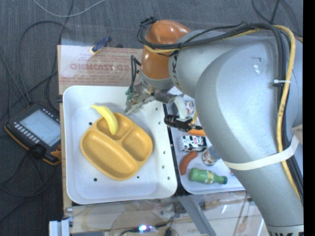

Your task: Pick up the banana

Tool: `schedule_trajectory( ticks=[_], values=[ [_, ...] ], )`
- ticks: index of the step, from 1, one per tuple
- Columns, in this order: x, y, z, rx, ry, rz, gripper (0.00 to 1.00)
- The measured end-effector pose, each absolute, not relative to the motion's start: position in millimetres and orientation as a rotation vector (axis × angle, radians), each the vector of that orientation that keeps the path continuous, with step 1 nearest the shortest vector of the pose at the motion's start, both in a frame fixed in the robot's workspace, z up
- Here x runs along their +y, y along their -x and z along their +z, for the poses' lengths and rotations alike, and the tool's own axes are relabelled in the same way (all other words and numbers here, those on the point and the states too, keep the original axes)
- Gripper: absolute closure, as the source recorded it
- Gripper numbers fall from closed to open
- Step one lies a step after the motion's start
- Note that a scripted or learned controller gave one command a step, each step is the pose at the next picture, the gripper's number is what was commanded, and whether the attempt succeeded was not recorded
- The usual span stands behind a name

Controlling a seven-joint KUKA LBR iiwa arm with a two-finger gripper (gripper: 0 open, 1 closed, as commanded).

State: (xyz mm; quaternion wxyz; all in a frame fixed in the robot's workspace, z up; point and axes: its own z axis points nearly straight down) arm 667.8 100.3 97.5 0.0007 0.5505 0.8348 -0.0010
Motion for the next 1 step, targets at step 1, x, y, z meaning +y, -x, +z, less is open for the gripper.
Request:
schedule_trajectory(
  ticks=[1],
  values=[
    [63.3,-668.1,183.5,2.064,-2.366,-0.007,1.0]
  ],
)
